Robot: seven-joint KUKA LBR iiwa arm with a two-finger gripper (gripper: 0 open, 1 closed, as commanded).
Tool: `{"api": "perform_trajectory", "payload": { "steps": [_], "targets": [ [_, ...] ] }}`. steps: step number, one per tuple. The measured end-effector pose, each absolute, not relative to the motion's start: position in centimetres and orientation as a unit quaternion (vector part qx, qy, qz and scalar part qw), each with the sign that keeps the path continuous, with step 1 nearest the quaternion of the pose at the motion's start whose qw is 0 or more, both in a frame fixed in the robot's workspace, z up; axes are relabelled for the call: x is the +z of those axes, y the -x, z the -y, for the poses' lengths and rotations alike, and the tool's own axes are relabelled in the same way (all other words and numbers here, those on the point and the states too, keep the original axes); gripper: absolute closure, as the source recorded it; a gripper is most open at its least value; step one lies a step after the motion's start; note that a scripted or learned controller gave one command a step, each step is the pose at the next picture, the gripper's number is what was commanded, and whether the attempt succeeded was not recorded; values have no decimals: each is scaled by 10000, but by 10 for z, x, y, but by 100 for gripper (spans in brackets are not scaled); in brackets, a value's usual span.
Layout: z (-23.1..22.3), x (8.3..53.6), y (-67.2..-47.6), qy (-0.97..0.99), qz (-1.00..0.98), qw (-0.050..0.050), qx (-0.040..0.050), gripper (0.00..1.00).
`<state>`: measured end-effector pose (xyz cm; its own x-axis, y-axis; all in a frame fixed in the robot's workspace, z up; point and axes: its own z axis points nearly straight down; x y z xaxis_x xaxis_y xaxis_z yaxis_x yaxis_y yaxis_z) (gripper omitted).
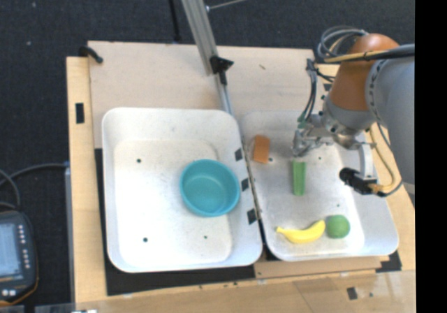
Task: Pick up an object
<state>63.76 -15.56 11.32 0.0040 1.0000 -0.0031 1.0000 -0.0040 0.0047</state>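
Two shallow white plastic bins (126, 165) sit side by side. One grey arm with an orange band (360, 91) reaches from the right, its gripper (302, 145) pointing down just above a green cylindrical block (299, 179); whether it is open cannot be told. A teal round bowl (209, 188) occupies the left bin.

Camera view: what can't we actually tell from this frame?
- Gripper: fingers too small to read; grip on the green stick below it unclear.
- Arm: cut off by the right edge.
- Orange block: too small to identify.
- Handheld screen: cut off by the left edge.
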Motion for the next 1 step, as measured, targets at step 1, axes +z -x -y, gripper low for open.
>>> {"api": "perform_trajectory", "payload": {
  "steps": [1],
  "targets": [
    [163, 160, -642, -7077, -7065, 29, 16, 100]
  ]
}}
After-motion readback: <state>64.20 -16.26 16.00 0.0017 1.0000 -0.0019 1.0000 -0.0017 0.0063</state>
